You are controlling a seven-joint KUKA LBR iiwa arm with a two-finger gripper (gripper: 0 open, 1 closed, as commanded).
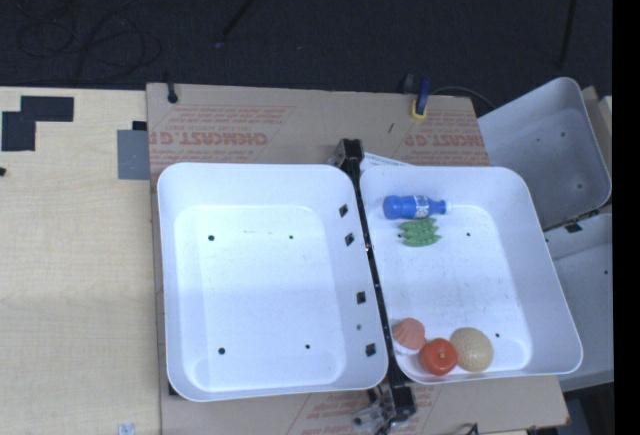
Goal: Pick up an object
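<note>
In the right bin (520, 223): blue bottle (413, 207) lying at far wall, green item (420, 233) just beside it, shape unclear; at near wall, pink piece (408, 332), red ball (438, 356), tan ball (472, 348) clustered, touching.

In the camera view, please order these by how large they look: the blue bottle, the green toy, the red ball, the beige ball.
1. Blue bottle
2. Beige ball
3. Green toy and red ball: these look alike, so I leave them unranked.
</note>
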